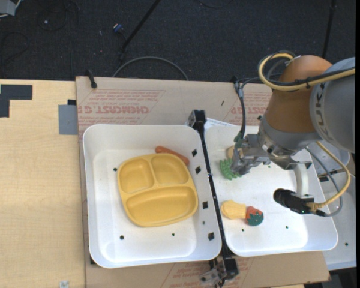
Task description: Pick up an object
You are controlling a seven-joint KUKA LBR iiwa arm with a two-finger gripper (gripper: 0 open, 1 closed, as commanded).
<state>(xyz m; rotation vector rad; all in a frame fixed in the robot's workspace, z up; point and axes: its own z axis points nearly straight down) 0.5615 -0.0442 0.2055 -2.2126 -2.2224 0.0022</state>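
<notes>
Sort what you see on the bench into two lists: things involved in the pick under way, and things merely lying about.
In the pick:
- gripper, low in the right bin
- green toy right beside it

Lying about:
- yellow divided tray in the left bin
- orange piece behind the tray
- yellow toy with red-green end

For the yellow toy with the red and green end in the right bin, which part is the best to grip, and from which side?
Grip the yellow toy across its pale yellow body, coming straight down from above. It lies flat and apart from the bin wall, its long axis left to right, so the fingers should probably close across the narrow width, clear of the lumpier red-green end.
</notes>
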